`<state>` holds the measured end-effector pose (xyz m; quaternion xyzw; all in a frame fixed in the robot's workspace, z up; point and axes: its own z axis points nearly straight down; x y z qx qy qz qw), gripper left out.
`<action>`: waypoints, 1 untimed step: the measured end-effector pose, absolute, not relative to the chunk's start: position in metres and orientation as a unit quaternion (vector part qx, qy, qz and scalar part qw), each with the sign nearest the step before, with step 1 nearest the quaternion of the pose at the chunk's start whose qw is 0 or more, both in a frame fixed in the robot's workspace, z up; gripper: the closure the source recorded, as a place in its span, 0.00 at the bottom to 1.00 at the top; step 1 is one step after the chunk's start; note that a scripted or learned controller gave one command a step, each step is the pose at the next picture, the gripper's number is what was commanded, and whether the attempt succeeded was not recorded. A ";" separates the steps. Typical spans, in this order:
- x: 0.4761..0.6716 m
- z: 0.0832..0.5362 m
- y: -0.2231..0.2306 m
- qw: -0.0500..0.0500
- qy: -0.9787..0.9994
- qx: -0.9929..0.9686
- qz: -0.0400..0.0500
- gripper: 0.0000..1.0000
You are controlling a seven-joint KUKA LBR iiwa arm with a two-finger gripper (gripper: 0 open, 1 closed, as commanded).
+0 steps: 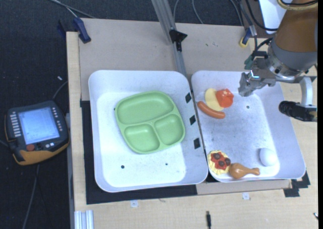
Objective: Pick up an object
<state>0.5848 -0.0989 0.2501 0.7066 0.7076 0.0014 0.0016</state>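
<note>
The right bin holds several toy foods. A red-orange piece rests on a yellow slice, with a sausage just below them. At the bin's front lie a small pizza slice, a brown drumstick and a white egg. My gripper hangs over the far part of the right bin, just right of the red-orange piece, with nothing visibly between its fingers.
The left bin carries a green divided plate. A metal pole slants down to the seam between the bins. A teach pendant lies off the bench at the left. Cables run behind the bench.
</note>
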 end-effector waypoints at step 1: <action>0.575 0.238 -0.052 -0.002 0.709 0.705 0.000 1.00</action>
